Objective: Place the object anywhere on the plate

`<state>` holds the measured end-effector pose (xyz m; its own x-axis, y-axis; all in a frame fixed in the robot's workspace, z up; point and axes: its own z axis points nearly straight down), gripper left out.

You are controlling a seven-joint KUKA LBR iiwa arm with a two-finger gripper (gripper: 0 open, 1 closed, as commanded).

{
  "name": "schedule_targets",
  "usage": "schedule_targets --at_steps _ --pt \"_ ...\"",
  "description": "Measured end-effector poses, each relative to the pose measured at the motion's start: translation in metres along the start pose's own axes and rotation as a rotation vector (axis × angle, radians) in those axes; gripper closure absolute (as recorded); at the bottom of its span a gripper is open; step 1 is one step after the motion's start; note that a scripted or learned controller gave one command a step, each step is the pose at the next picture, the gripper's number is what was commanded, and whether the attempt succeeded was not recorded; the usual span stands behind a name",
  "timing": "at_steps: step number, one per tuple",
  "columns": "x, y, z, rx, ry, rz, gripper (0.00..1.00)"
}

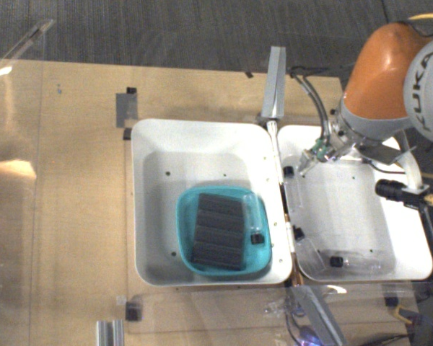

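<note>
A teal square plate lies in the left bin, toward its front. On the plate rests a dark grey ridged block, lying flat and slightly tilted. A small dark piece sits at the plate's right rim, beside the block. My gripper hangs over the back left corner of the right bin, well apart from the plate and the block. The orange wrist band and arm hide most of it from above.
The right bin holds a small dark item near its front wall. A grey metal post stands behind the gap between the bins. A black cable connector juts in at the right. Bare wooden bench stretches to the left.
</note>
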<state>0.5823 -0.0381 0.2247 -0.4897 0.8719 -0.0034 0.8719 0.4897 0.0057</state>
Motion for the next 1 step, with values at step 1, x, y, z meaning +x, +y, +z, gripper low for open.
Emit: schedule_targets --at_steps 1 --pt "0.016 0.0224 0.0184 -0.001 0.0 -0.087 1.0"
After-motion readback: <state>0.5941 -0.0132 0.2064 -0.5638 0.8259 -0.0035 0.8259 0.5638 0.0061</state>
